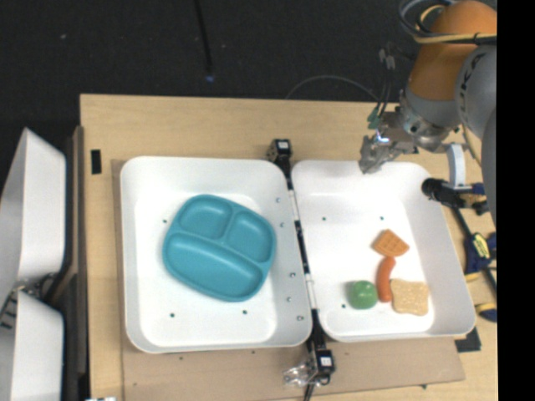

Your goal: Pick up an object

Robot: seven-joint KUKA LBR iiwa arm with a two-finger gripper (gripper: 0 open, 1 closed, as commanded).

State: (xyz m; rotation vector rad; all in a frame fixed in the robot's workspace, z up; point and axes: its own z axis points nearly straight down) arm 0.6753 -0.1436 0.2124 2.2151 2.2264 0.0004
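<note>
Low in the right bin (334, 199), the toast slice (410, 296), sausage (384, 278), green ball (362, 295) and waffle piece (389, 244) lie well below the jaws (373, 155), at the bin's upper edge; their opening can't be told.

Two white bins (150, 324), one blue plate (219, 247), one waffle (389, 244), one sausage (384, 278), one green ball (362, 295), one toast (410, 297).

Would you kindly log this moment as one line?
end effector: above right bin's far edge | nothing seen held | toy food untouched
</note>
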